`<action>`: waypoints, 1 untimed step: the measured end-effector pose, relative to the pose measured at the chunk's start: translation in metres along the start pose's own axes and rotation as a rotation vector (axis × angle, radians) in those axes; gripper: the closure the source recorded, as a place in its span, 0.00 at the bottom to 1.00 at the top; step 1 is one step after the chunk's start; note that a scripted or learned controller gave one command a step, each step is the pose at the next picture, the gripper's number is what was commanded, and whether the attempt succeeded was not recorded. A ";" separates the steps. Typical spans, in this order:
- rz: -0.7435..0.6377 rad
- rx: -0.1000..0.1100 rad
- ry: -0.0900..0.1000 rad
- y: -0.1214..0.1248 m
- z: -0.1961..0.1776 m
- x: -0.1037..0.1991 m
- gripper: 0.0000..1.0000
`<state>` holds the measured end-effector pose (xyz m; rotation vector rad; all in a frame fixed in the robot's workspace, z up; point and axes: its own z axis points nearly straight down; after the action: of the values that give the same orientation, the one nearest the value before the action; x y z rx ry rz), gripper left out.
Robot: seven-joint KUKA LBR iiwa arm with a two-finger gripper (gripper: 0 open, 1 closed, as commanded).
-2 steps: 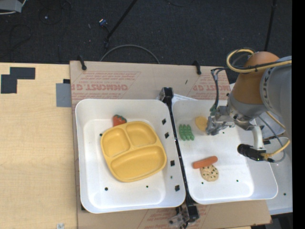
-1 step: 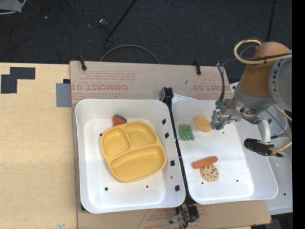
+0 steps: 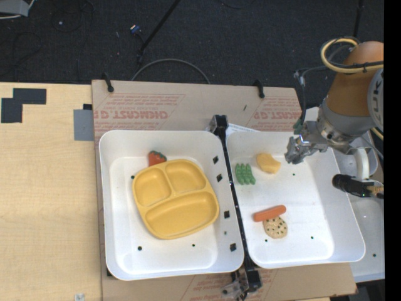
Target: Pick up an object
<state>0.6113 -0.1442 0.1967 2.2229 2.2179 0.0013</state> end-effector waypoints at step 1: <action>-0.003 0.001 0.000 0.000 -0.031 -0.001 1.00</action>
<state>0.6116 -0.1450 0.2282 2.2201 2.2223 0.0002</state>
